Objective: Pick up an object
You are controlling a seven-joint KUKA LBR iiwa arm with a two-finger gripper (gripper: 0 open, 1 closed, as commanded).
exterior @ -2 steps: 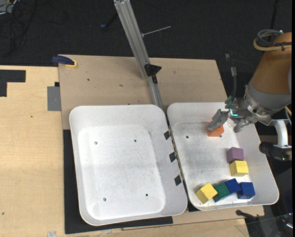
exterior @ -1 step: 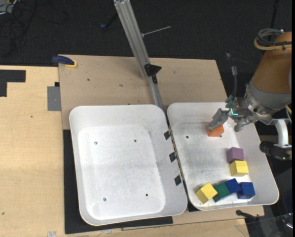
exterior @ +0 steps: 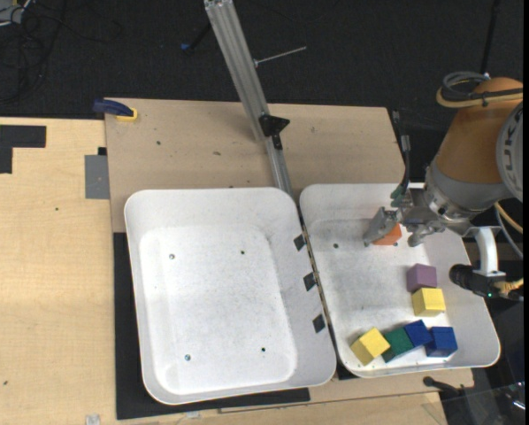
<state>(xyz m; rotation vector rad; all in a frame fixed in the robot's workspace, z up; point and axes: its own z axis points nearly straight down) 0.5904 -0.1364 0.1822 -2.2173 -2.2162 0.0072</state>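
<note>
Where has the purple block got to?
The purple block lies in the right bin, just above a yellow block and below-right of the gripper.

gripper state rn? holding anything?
gripper: down in the right bin at an orange object; open or shut, and any grasp, cannot be told.

A single fixed camera is looking down on the desk from above, at a slant, from the near edge toward the far edge. It is sitting far enough back to be taking in both white bins whole, the left bin and the right bin, side by side. The arm is entering from the right edge.
</note>
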